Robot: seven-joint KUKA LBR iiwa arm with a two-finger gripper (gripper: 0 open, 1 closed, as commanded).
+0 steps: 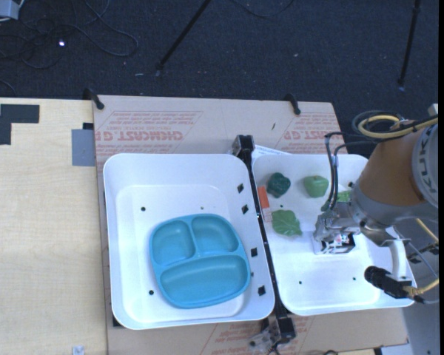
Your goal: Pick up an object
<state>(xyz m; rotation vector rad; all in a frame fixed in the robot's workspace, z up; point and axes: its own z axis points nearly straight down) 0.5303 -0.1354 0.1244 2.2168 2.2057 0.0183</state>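
Green toys [286,222] could be missed, since the end effector [334,242] is seen beside them, its grip state untold.

Right bin [333,291]: front half was bare white floor, open for approach from above. Back half crowded w/ three green items: dark green lump [278,184] near the back-left corner, light green piece [315,186] just beside it to the right, leafy green piece [286,222] in front, close to the divider wall. Narrow gaps btwn them. Claw [334,240] and arm [392,183] took up the bin's right-middle, blocking entry from the right side. Black cable [330,161] arched over the back-right corner. Left bin [133,176]: blue divided tray [200,261] filled the centre-front; free strip along the back and left wall. Black clips [244,145] sat on the rim btwn bins.
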